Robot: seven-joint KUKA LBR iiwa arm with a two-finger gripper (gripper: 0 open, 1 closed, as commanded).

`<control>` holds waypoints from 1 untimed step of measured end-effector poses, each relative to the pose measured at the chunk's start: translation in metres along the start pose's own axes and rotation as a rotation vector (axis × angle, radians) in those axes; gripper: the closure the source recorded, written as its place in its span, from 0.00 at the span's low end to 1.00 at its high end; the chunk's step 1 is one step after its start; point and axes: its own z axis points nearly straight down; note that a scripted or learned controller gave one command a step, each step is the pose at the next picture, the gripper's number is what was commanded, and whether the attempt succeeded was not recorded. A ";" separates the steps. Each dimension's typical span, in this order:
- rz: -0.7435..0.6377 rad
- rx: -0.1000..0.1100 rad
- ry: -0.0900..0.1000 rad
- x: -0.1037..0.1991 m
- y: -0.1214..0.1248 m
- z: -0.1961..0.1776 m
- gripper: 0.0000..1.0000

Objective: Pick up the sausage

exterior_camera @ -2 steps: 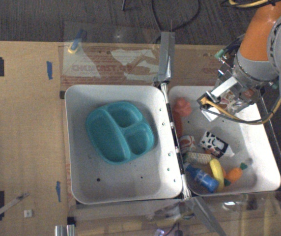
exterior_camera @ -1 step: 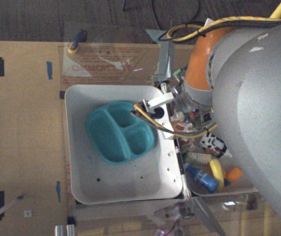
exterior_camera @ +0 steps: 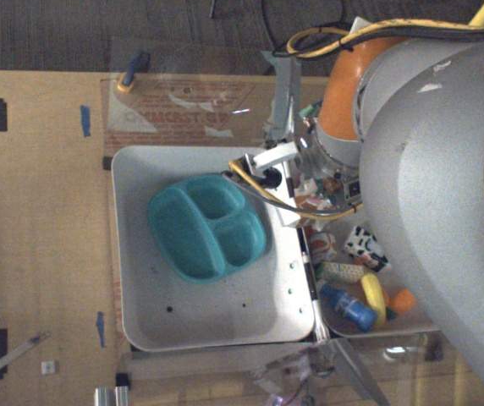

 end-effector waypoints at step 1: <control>0.006 0.000 -0.001 -0.001 0.003 -0.009 1.00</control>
